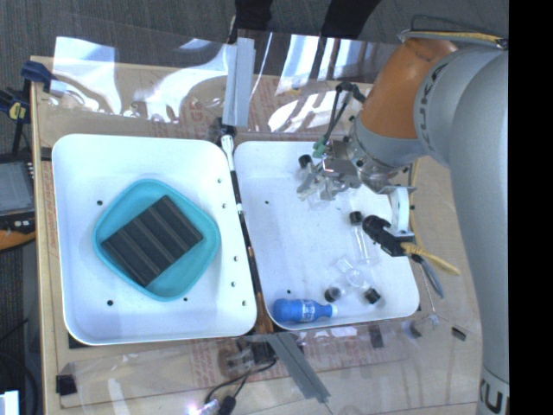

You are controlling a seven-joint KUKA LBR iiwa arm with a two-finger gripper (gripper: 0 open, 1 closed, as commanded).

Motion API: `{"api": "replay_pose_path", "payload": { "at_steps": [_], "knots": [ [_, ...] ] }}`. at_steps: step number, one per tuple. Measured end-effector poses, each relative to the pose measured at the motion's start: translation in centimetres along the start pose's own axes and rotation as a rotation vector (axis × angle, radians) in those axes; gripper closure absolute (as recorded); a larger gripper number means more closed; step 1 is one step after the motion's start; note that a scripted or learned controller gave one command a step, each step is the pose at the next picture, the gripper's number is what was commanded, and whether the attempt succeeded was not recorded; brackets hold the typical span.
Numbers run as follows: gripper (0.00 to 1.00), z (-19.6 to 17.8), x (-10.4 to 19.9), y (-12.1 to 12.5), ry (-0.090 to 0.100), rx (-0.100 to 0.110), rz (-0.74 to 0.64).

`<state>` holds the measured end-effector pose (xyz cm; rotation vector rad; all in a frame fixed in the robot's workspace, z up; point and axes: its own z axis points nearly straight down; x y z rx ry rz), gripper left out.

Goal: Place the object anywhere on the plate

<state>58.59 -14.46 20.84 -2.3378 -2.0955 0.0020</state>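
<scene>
A teal plate (188, 273) lies in the left bin (78, 162). On the middle of the plate rests a dark, ridged square slab (152, 239), lying flat. My gripper (316, 182) hangs over the upper part of the right bin (276, 232), far from the plate. I see no object carried at its tip. A blue bottle (302, 310) lies on its side against the front wall of the right bin.
A clear plastic piece (354, 271) and two small black bits (333, 294) (372, 296) lie near the right bin's front right corner. A raised divider (240, 223) separates the two bins. The grey arm (449, 102) covers the bench's right side.
</scene>
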Motion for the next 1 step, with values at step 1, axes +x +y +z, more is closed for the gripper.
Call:
{"api": "replay_pose_path", "payload": {
  "at_steps": [1],
  "knots": [
    [0.0, 0.0, 0.0, 0.0, 0.0, 0.0, 0.0]
  ]
}}
